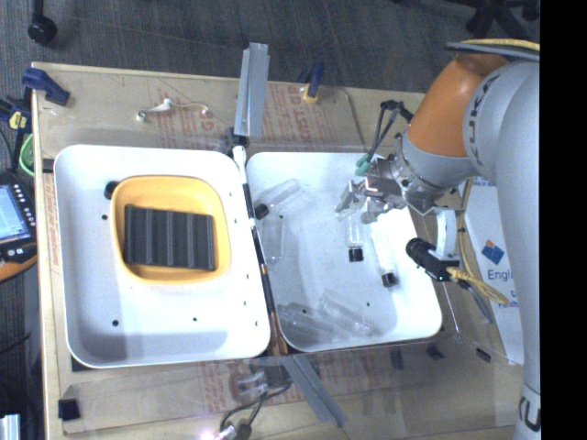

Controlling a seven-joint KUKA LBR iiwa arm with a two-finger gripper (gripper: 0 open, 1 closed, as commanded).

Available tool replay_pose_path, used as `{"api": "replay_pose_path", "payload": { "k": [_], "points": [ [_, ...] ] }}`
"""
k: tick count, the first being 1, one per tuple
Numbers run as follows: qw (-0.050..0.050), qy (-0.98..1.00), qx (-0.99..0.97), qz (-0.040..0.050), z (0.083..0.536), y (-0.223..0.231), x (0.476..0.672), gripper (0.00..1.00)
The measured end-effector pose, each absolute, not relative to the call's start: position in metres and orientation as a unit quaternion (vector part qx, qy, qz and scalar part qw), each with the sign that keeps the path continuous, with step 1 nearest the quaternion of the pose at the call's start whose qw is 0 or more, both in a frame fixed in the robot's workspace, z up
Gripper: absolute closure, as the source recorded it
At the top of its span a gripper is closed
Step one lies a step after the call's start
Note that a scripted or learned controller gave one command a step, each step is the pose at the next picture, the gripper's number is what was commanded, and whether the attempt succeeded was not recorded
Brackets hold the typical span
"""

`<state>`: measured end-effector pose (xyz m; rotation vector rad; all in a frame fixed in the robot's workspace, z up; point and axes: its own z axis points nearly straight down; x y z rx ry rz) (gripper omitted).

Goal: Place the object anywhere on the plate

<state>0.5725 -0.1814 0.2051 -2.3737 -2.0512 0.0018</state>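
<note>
Gripper (pixel 367 236) hangs over the right bin (pixel 417 324), jaws apart, with nothing between them. Clear plastic object (pixel 335 314) lies toward lower frame from it, long axis roughly left-right; yellow plate (pixel 170 191) sits far left.

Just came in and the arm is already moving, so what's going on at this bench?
A grey KUKA arm reaches in from the right, its gripper hanging over the right bin. Several clear plastic objects lie in that bin, along its front and left sides. Whether anything is between the fingers is hard to tell. The yellow plate sits in the left bin, with a dark ridged insert on it.
</note>
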Motion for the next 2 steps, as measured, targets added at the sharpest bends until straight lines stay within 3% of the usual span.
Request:
{"api": "replay_pose_path", "payload": {
  "k": [1,2],
  "points": [
    [0.002,-0.664,-0.748,0.0007,0.234,-0.111,0.568,1.00],
    [0.001,-0.708,-0.707,0.0009,0.217,-0.036,0.620,1.00]
  ]
}}
